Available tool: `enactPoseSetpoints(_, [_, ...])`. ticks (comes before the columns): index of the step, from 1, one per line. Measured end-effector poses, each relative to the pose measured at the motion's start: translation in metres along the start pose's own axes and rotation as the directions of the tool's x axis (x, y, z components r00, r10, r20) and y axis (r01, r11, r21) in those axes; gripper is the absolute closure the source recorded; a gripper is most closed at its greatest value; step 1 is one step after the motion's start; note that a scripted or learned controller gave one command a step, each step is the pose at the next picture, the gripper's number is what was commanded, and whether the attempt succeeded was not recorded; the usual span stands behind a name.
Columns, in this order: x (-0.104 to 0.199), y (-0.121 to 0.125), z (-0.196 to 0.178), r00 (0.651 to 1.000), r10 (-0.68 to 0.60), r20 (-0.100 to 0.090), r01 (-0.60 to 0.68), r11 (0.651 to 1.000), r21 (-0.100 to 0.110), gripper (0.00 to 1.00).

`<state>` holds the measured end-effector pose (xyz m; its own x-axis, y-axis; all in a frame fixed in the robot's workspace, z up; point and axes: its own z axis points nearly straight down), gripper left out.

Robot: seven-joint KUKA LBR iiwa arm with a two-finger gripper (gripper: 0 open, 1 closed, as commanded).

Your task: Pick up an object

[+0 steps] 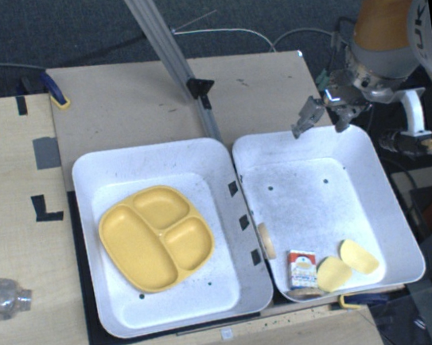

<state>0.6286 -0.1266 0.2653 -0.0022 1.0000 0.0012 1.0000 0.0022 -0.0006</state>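
My gripper (322,118) hangs over the far right rim of the right bin (314,185), its two dark fingers spread open with nothing between them. At the near edge of that bin lie a small red-and-white box (302,268) and two pale yellow rounded pieces (333,273) (359,256), well away from the gripper. A yellow three-compartment tray (156,237) lies flat in the left bin (150,161).
A slanted metal pole (169,50) crosses the bench behind the bins. A clear plastic bottle (1,296) lies on the bench at the far left. A cream strip (267,241) rests at the right bin's left wall.
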Motion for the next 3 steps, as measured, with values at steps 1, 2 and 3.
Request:
enactPoseSetpoints(1, [-0.082,0.049,0.086,1.000,0.006,0.005,-0.006,1.000,0.003,0.00])
enactPoseSetpoints(2, [-0.082,0.049,0.170,1.000,0.006,-0.011,-0.005,0.999,0.034,0.00])
enactPoseSetpoints(3, [-0.003,-0.011,0.174,1.000,-0.003,-0.002,0.003,1.000,0.006,0.00])
